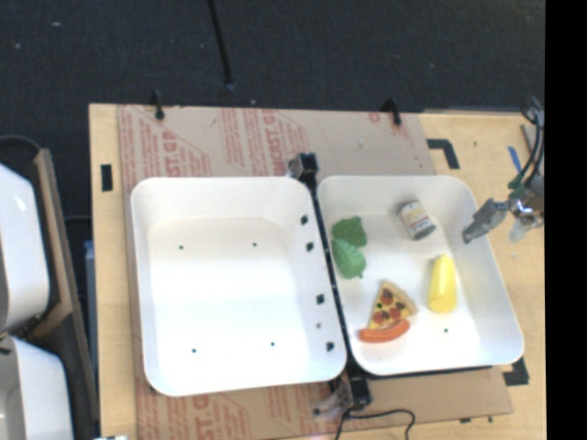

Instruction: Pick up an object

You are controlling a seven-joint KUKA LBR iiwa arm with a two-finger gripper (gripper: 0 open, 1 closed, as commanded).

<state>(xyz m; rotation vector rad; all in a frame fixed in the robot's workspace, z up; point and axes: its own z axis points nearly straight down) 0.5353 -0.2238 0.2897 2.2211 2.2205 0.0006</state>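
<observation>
The jaws [500, 220] stand apart with nothing between them, just over the right rim of the right bin [477, 342], near the small can [416, 218]. In that bin also lie a yellow piece [443, 283], a pizza slice [391, 306], a red sausage [382, 334] and a green lump [348, 246]; the left bin [229, 374] sits alongside on the worktop [110, 273]

cam: 1 fixed overhead | tilt: slanted down | covers: both white bins [147, 246] | range: far

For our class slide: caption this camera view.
Claw at the right bin edge, beside can, banana, pizza slice, green toy.
</observation>
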